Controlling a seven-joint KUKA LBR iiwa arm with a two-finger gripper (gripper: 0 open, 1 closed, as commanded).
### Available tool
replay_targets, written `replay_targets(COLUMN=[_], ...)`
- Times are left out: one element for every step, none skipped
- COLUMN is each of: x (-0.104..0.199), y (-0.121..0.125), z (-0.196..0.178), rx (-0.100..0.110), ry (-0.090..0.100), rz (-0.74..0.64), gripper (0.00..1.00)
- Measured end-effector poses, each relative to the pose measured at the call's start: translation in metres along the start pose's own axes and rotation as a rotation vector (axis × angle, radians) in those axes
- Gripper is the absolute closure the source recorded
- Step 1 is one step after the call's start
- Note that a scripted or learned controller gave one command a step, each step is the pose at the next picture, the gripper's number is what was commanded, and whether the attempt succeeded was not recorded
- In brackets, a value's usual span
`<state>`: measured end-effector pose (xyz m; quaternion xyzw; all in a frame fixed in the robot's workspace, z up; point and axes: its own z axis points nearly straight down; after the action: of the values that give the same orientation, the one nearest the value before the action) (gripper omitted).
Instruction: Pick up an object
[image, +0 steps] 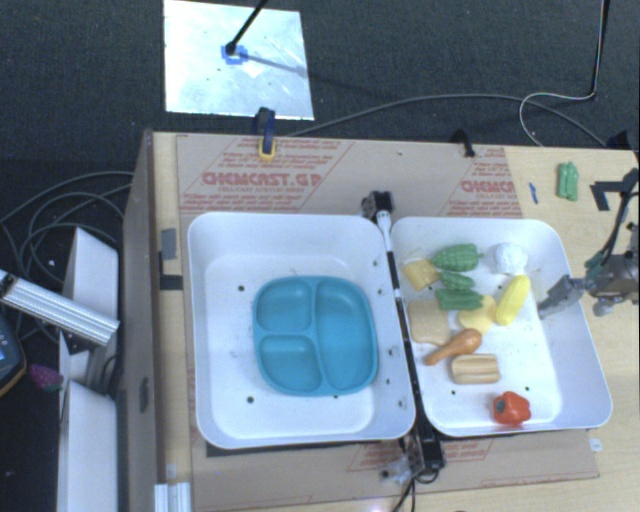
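The right bin (580, 385) holds several toy foods: two green vegetables (455, 257) (460, 292), a white piece (508, 258), a yellow corn cob (512, 298), a yellow wedge (420, 272), a tan slab (428, 322), an orange drumstick (455, 347), a bread roll (474, 368) and a red pepper (510, 408). My gripper (560, 295) hangs over the bin's right rim, just right of the corn cob, with nothing seen in it. Most of the arm is cut off by the frame's right edge.
The left bin (225, 250) carries a blue divided plate (315, 335). A black clamp bar (395, 300) joins the two bins. A green object (568, 181) lies on the cardboard at the back right. Cables run behind the bench.
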<state>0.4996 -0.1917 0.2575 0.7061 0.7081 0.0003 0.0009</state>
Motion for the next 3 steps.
replay_targets(x=[0.051,0.104,0.090], y=[0.102,0.075,0.150], z=[0.059,0.165,0.173], rx=[0.001,0.001,0.036], ry=[0.001,0.001,0.011], rz=[-0.001,0.000,0.009], gripper=[0.00,0.00,0.00])
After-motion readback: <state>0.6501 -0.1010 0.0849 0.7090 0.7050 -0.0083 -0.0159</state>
